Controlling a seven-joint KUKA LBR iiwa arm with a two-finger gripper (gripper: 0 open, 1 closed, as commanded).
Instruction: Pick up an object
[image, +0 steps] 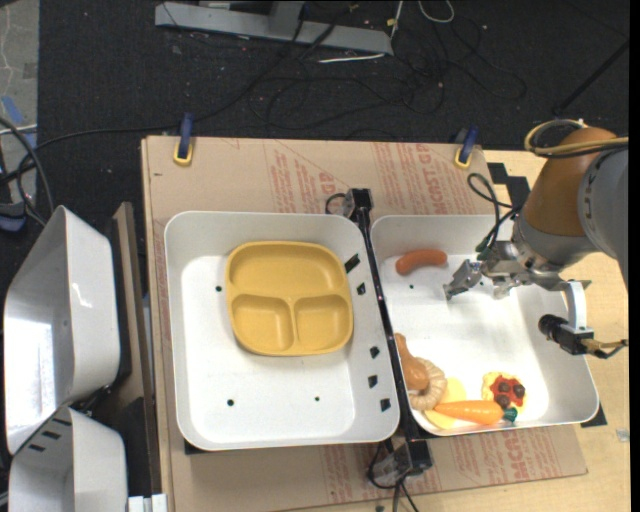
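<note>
Carrot (468, 410) lies low; gripper (466, 279) hovers near sausage (420, 261).

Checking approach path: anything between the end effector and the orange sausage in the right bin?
Nothing: in the camera view, bare white bin floor separates the end effector from the orange sausage.

Bright, even overhead light, white bins (200, 330) near overexposed with soft glare on their floors, faint short shadows under the yellow divided plate (290, 297), dark floor grainy, focus slightly soft, arm (570, 205) a little blurred
</note>
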